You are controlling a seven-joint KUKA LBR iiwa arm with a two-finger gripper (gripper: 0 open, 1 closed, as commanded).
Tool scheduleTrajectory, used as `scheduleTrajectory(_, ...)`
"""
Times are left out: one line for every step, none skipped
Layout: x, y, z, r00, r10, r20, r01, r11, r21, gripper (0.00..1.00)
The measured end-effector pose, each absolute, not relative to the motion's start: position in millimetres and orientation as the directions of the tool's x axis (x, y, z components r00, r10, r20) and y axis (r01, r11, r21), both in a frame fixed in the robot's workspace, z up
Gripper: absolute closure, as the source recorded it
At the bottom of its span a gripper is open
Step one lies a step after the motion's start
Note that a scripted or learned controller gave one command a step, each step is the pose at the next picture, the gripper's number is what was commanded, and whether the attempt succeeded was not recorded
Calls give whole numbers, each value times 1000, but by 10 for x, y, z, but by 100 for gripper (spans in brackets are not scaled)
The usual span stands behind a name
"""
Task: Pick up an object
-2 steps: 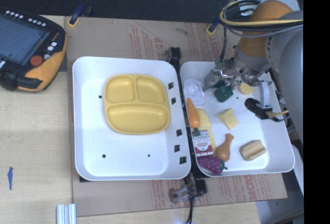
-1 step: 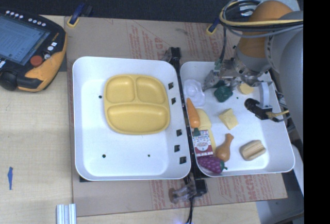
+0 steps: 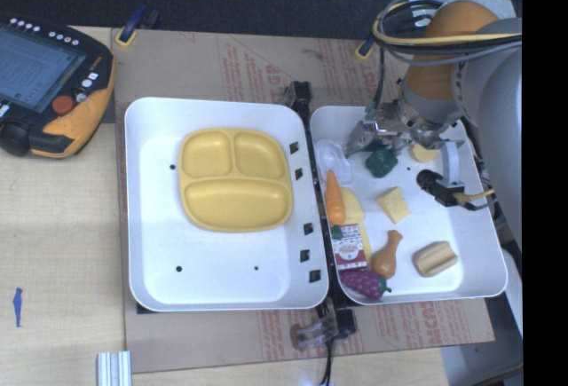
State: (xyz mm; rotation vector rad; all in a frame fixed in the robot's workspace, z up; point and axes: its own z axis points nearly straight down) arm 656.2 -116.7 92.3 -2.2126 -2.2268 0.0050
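Tool (image 3: 383,143) hung low over green toy (image 3: 382,162) w/ jaws spread wide, nothing held; I judged it lined up to grab.

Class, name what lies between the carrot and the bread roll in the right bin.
In the camera view, a toy chicken drumstick lies between the carrot and the bread roll.

The tool (image 3: 383,137) has its fingertips lost in clutter over the dark green toy (image 3: 382,162); the handheld pendant (image 3: 49,91) is cut by the left edge.
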Motion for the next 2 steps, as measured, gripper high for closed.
scheduleTrajectory(6565,-1369,926,-2,1000,-2,1000,2,-1,0)
scheduleTrajectory(6499,-1431,922,-3,1000,0,1000,3,-5,0)
